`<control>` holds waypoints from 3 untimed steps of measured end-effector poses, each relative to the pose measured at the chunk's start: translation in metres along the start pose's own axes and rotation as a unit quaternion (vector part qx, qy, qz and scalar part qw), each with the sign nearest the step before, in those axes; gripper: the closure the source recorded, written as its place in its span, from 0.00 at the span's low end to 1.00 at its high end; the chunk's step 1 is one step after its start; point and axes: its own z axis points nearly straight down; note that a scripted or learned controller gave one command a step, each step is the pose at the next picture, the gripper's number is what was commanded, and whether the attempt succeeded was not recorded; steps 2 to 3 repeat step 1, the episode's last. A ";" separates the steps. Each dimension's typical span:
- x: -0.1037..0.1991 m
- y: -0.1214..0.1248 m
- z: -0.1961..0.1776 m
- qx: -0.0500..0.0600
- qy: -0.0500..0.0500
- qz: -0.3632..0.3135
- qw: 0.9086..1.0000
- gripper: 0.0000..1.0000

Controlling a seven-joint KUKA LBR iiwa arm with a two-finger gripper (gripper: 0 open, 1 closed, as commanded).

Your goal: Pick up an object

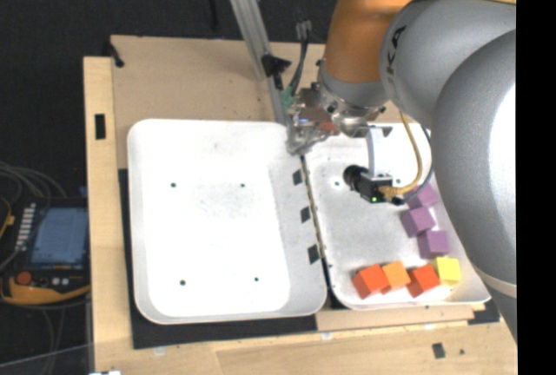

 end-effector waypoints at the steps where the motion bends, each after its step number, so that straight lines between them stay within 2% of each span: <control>1: 0.049 0.014 -0.010 0.000 0.000 0.000 1.000 1.00; 3: 0.049 0.014 -0.010 0.000 0.000 0.000 1.000 1.00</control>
